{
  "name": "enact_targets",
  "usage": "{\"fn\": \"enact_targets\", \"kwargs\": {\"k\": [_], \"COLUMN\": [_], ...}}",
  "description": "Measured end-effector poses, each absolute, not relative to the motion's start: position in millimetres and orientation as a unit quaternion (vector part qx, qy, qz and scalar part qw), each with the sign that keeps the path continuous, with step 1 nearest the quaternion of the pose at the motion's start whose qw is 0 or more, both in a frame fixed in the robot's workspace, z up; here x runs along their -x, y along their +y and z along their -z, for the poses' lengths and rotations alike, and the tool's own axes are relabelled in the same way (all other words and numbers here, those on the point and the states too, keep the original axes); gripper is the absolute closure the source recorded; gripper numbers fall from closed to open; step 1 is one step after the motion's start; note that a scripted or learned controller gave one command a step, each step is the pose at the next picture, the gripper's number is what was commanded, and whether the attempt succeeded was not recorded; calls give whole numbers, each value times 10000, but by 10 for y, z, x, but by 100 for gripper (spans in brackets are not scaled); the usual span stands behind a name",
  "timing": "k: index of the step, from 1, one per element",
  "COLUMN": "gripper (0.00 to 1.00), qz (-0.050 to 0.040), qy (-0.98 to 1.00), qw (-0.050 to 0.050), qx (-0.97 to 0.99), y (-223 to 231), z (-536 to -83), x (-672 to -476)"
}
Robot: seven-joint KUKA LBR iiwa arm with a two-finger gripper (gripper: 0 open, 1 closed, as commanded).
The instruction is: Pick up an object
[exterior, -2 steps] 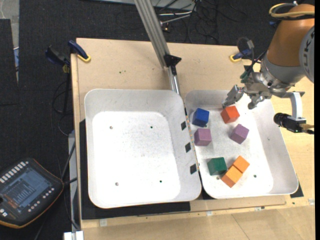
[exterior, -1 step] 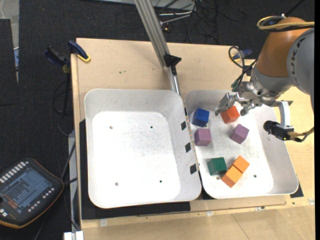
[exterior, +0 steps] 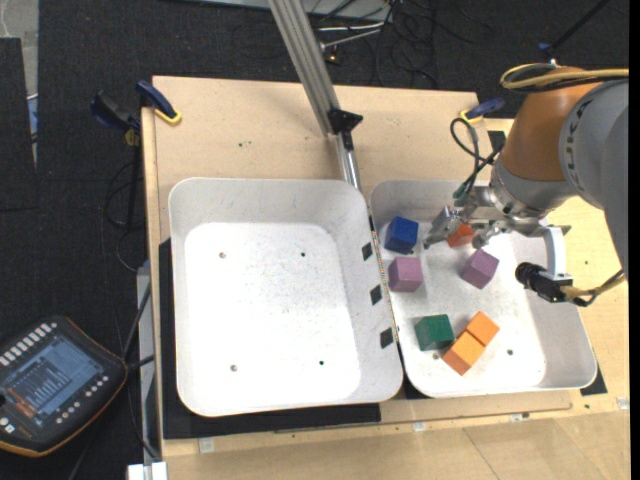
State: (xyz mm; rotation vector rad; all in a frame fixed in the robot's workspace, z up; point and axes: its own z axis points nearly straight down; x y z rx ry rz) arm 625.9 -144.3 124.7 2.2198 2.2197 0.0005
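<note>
The arm (exterior: 560, 138) is reaching in from 3 o'clock and is hanging over the right bin (exterior: 565, 363). Its gripper (exterior: 462, 230) is sitting low at the upper middle of this bin, and a small orange-red block (exterior: 460, 235) is showing between its fingers, so the fingers are closing around it; it is not clear if the block is lifted from the floor.

A blue cube (exterior: 401, 234) is lying at 9 o'clock from the gripper. A purple cube (exterior: 405, 273) is sitting just below the blue one. Another purple cube (exterior: 481, 267) is lying at 5 o'clock from the gripper, near it. Toward 6 o'clock, a green cube (exterior: 434, 331) is standing just beside two orange cubes (exterior: 471, 342), which are touching each other.

The left bin (exterior: 190, 268) is lying beside the right one on the tabletop (exterior: 250, 128).
</note>
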Motion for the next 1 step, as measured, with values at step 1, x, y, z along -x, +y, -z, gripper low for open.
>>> {"fn": "enact_targets", "kwargs": {"k": [1], "gripper": [100], "qz": [-10], "qy": [7069], "qw": [18], "qx": [-7073], "y": [-1441], "z": [-1364], "x": [-6266]}}
